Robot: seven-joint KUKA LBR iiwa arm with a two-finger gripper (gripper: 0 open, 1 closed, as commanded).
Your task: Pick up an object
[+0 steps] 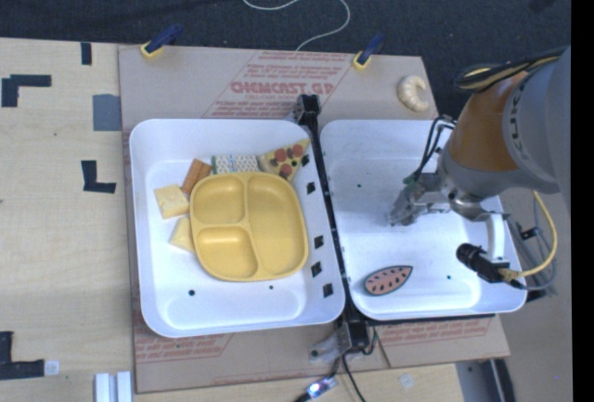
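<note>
While the gripper hangs low over the middle of the right bin, the view does not let me tell whether it is open or closed, and nothing is seen clamped in it. The only item in that bin is a flat, pinkish watermelon-slice toy, lying near the front wall, apart from the gripper and toward the viewer's side of it.

The main risk, as I judge it, is a miss: if the claw descends where it hovers, it lands on bare white floor. Should it shift toward the slice, the piece looks thin and lies flat, so the claw could skid over its top or push it against the front wall rather than get under its edges. Its closeness to that wall also leaves little room on that side.

The left bin holds a yellow divided plate sitting on top of several smaller pieces: tan crackers, a brown wafer and a pizza-slice toy tucked at its rim. A reach there would have to cross the black divider between the bins, and the plate is wide and smooth, likely too broad to grip anywhere but its rim. The pieces wedged beneath it could drag along or slip free.
</note>
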